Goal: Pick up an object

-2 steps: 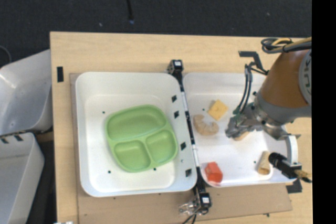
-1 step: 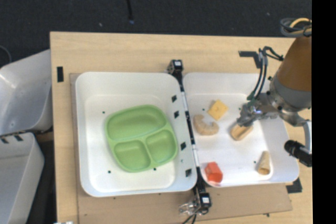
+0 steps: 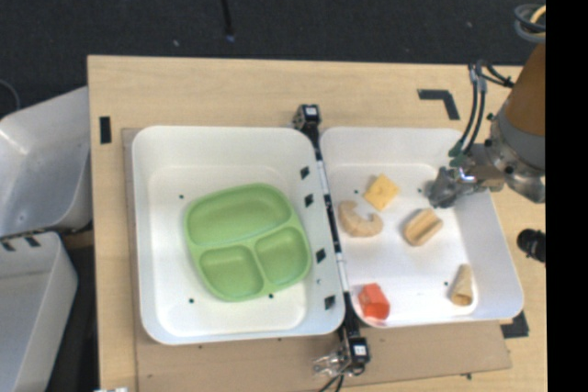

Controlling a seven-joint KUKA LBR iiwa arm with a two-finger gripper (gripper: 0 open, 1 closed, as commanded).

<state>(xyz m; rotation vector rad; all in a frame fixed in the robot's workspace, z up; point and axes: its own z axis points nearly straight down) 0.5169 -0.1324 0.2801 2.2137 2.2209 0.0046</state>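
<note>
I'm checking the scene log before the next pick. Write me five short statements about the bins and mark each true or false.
1. The green three-compartment plastic tray lies in the left white bin. True.
2. The yellow cheese-like wedge sits in the tray. False: it lies in the right white bin.
3. The red block lies near the right bin's front edge. True.
4. The gripper hovers above the left bin. False: above the right bin.
5. The tan bread-roll piece touches the red block. False: they are apart.

Green tray (image 3: 246, 241); yellow block (image 3: 381, 192); red piece (image 3: 373, 302); white bins (image 3: 147, 289).
</note>
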